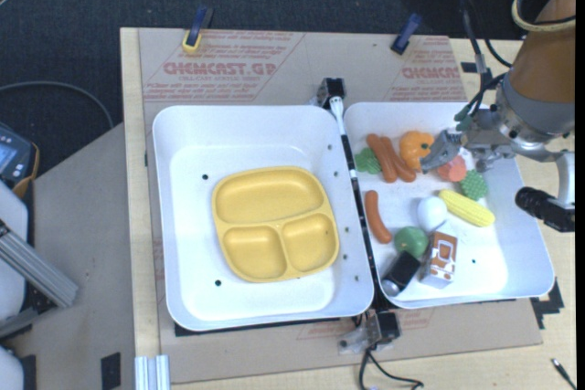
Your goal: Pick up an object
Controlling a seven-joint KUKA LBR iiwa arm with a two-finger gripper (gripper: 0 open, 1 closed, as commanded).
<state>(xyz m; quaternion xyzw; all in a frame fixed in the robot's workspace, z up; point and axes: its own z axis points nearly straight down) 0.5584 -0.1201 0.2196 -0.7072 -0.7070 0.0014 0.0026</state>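
Gripper point(454, 151) low over the red toy point(454, 169) in the right bin point(521, 274). Can't tell its state. Come straight down, avoid the corn point(467, 207).

Grey arm point(539, 100), orange band, black cables

toy foods point(468, 207), scattered, right bin point(526, 262)

the divided plate point(272, 222) lay in the left bin point(174, 196), while the right bin point(521, 265) held sausages point(388, 158), a corn cob point(467, 207), an egg point(431, 212) and a small carton point(441, 258).
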